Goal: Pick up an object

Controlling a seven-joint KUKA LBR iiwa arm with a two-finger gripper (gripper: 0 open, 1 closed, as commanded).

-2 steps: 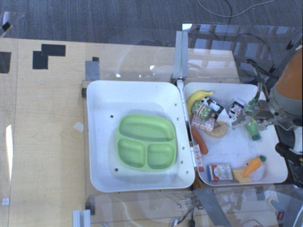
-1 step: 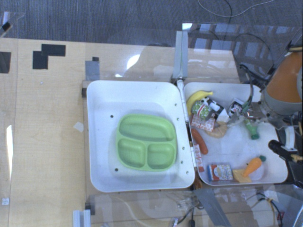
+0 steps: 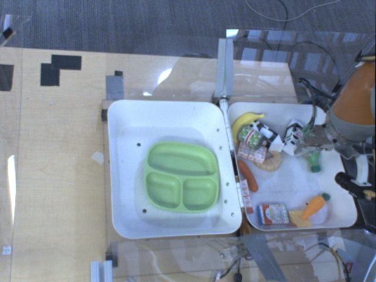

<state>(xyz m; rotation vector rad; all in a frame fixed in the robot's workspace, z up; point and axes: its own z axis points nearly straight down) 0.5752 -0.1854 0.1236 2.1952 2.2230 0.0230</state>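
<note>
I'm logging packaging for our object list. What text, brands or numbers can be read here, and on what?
None can be read.
Small carton in the right bin: printed front, too blurred.
Red-and-green packet by the banana: print too small.

Glossy plastic bins (pale wooden bench)

1. The right bin is crowded at its left: banana, packets, sausage.
2. Its middle floor lies bare.
3. A carton and carrot line its near edge.
4. The green tray fills the left bin's middle.
</note>
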